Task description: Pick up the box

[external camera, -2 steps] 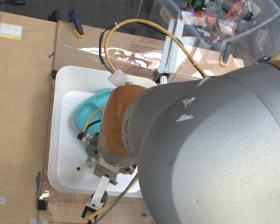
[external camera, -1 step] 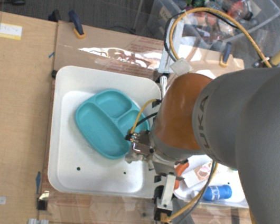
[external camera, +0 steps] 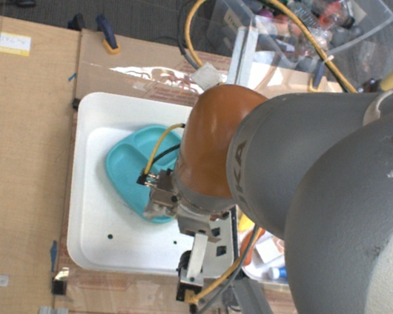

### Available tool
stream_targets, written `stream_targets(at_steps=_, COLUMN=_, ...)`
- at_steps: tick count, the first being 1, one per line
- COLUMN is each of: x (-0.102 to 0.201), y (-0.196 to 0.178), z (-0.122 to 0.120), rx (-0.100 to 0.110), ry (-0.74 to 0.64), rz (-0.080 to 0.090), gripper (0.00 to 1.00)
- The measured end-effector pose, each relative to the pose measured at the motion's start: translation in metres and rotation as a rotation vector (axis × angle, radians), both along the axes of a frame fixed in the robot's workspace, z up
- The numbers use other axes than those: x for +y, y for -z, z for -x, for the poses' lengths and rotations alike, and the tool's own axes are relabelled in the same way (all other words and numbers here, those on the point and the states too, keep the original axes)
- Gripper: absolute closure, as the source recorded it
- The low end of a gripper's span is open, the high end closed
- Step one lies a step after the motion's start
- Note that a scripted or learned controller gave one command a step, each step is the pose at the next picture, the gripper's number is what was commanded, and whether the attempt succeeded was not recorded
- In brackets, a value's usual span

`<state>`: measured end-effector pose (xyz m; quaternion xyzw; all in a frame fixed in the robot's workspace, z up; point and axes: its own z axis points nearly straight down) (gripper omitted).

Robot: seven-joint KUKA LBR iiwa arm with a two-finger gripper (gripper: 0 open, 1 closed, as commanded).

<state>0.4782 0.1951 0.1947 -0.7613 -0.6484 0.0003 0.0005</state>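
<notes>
A: Biggest thing first?

B: Big grey arm (external camera: 339, 200), reaching in from the right and hiding most of the right side of the bench. Fat orange band (external camera: 211, 140) near its end, hanging over the right edge of the left bin.

A: And under it?

B: Brown bench (external camera: 8, 157), flat and wide. On top of it, a shallow white bin (external camera: 90, 247) with round corners, sitting left of the arm.

A: Anything inside?

B: A teal dish (external camera: 132, 160), curvy, lying in the middle of the bin and a bit toward its far right corner. Partly tucked under the orange band.

A: The gripper?

B: Gripper (external camera: 191, 272) pointing down at the near right corner of the bin, right at the rim. Can't tell if open or shut, and can't see anything held in it. Thin yellow cable (external camera: 165, 143) looping over the teal dish toward the wrist.

A: The box, then?

B: Can't pick out the box for sure. Just past the bin's right edge, small orange, white and blue bits (external camera: 269, 259) peeking out under the arm – too hidden to name.

A: Smallest thing?

B: Two tiny black dots (external camera: 110, 235) on the bin floor, near its front edge.
</notes>
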Motion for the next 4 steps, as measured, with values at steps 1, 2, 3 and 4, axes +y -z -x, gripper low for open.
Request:
stream_targets(at_steps=1, x=0.03, y=0.096, z=0.001, rx=0.006, ry=-0.032, rz=0.0, gripper=1.0)
stream_targets(at_steps=2, x=-0.121, y=-0.01, z=-0.001, rx=-0.001, ry=-0.232, rz=0.001, gripper=1.0)
stream_targets(at_steps=3, x=-0.054, y=0.08, z=0.001, rx=0.005, ry=0.211, rz=0.001, gripper=1.0)
stream_targets(at_steps=4, x=-0.124, y=0.011, z=-0.001, rx=0.002, ry=0.212, rz=0.001, gripper=1.0)
